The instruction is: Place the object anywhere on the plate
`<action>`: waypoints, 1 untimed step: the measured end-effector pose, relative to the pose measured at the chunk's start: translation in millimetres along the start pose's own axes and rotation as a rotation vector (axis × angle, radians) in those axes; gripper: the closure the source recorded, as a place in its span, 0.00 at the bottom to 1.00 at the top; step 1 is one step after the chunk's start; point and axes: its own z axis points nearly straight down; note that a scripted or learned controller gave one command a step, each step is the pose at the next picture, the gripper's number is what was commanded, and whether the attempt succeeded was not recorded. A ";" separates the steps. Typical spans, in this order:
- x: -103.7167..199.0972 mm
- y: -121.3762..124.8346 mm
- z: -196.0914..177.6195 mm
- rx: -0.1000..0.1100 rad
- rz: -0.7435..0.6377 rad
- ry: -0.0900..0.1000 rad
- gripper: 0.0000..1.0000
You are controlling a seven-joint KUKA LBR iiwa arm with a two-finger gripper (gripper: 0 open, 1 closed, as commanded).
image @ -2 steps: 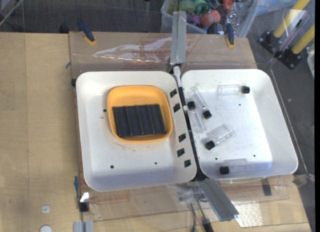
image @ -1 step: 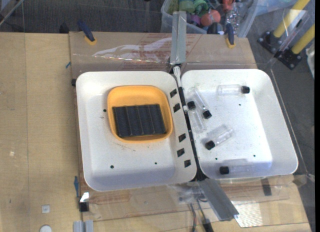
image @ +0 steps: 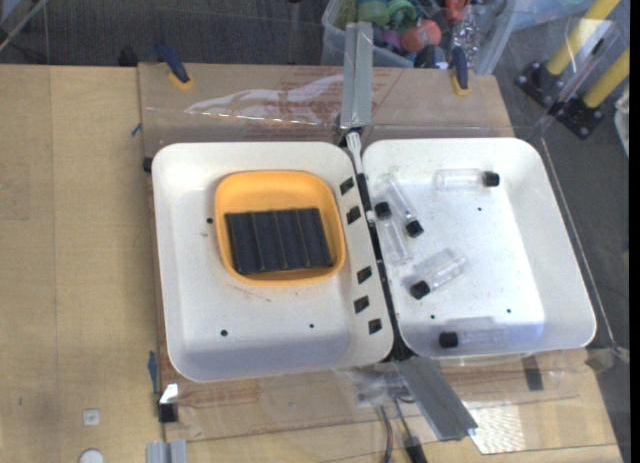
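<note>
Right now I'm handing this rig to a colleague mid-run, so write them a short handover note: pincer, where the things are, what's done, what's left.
Pincer: nothing to report from the camera view.
Left bin: orange plate with a dark ribbed block lying flat on it, within the rim.
Right bin: several clear vials with black caps, among them one near the back, one mid-bin and one at the front.
Done: the block rests on the plate, so placement looks complete if that is the object.
Left: confirm that; the vials lie loose in the right bin.

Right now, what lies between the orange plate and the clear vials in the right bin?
In the camera view, between the orange plate and the clear vials lie the bins' joined rims, bearing black clips.
</note>
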 end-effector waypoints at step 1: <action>4.2 4.3 0.6 0.000 -0.180 -0.002 1.00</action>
